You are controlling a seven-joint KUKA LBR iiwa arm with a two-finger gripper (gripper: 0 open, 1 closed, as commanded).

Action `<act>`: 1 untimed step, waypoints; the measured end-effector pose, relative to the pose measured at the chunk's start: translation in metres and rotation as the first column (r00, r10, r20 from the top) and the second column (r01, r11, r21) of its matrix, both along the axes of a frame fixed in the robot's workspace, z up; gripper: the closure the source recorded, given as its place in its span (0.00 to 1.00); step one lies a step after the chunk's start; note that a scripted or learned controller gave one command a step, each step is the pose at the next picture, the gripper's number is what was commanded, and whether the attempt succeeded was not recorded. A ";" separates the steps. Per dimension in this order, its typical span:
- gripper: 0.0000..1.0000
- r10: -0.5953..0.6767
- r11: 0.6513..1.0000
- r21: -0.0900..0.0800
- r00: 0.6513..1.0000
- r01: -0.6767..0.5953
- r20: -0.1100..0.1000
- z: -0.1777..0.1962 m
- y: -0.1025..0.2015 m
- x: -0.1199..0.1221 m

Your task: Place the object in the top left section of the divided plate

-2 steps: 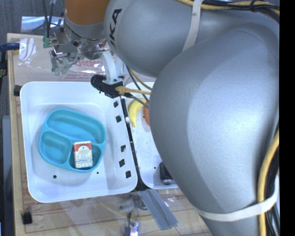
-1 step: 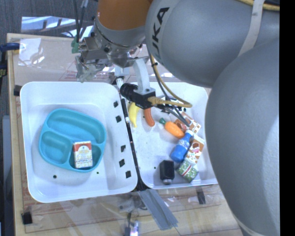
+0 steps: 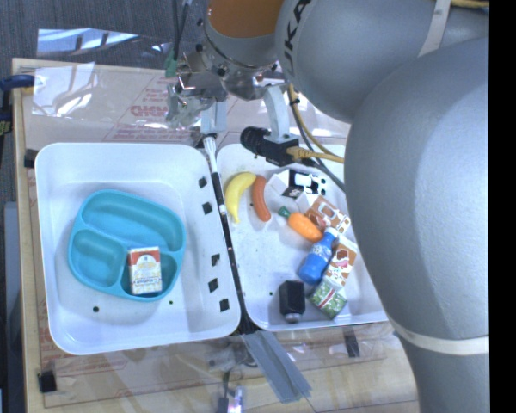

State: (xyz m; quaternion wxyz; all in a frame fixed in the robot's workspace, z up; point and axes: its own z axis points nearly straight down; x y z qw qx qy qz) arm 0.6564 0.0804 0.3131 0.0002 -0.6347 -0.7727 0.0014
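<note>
Carton: small juice-style box lying in the blue divided plate, in its section at about 4 o'clock; likely light, stiff-sided, crushable if squeezed hard, so best taken across its two narrow sides.
Right bin: holds a blue bottle, carrot, banana, sausage, all well apart from the plate.
Fingers: at 12 o'clock beyond the bins, above the worktop; I cannot tell how wide they stand; nothing visibly held.
</note>
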 end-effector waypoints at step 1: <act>1.00 0.105 0.994 0.002 0.994 -0.105 0.004 0.038 -0.046 -0.001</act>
